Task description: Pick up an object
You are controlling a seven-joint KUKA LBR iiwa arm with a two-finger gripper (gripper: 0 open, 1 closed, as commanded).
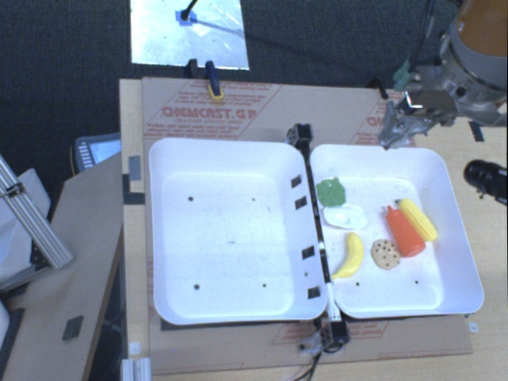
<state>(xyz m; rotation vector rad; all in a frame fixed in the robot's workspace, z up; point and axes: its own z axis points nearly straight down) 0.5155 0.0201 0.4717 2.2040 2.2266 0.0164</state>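
- Camera view: the gripper (394, 137) hangs above the far rim of the right bin (456, 217), carrying nothing that can be seen; whether its jaws are spread or pressed together cannot be told from here.
- Every candidate lies in that right bin: a green piece (331, 190), a white piece (345, 216), a banana (351, 256), a cookie (385, 253), an orange bottle (404, 231) touching a yellow corn cob (417, 218).
- The left bin (230, 228) sits beside it on the desk (262, 105).
- Progress, as I judge it: nothing picked yet; choosing, descending, closing and lifting all remain.
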